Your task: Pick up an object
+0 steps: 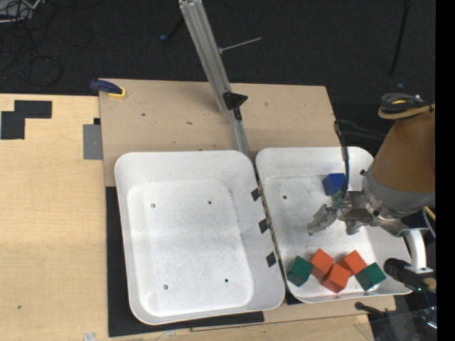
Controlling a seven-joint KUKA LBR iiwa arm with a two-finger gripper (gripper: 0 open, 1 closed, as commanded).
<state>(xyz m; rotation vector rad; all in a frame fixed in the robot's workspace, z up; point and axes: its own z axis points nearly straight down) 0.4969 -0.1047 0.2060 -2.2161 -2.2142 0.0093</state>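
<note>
My gripper (332, 227) hangs over the middle of the right bin (298, 169), its two grey fingers spread apart with nothing between them. A blue block (332, 184) lies just behind it, near the bin's back. Along the front of the bin sit three orange cubes (336, 269) bunched together, with one green cube (300, 270) at their left and another green cube (370, 276) at their right. The gripper is above and behind this cluster and touches none of it.
The left bin (142, 172) lies beside the right one, with black clips (263, 224) along the shared rim. A slanted aluminium rail (211, 55) rises behind the bins. The arm's orange band (405, 155) covers the right bin's far right side.
</note>
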